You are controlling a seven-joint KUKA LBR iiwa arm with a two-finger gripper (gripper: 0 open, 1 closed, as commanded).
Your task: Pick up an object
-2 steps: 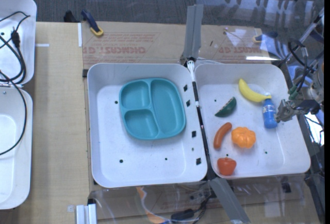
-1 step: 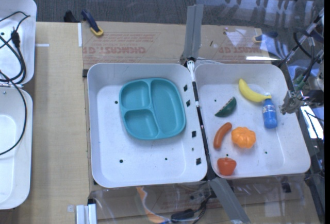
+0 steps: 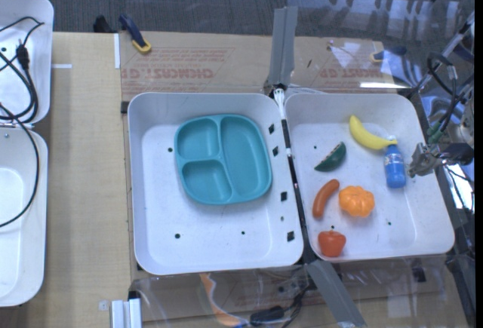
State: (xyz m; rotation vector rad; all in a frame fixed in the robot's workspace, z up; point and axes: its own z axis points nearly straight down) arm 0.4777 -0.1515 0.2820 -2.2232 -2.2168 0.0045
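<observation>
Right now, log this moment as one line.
gripper: right bin's right edge, beside blue bottle | holding: nothing seen | right bin: banana, orange | left bin: teal tray

Gripper (image 3: 419, 162): small, pale metallic grey, angular, with darker joints; detail blurred. Thin black cables (image 3: 445, 104) loop above it, beside grey metal links. Arm body largely cut by frame edge; orange band not discernible.
</observation>
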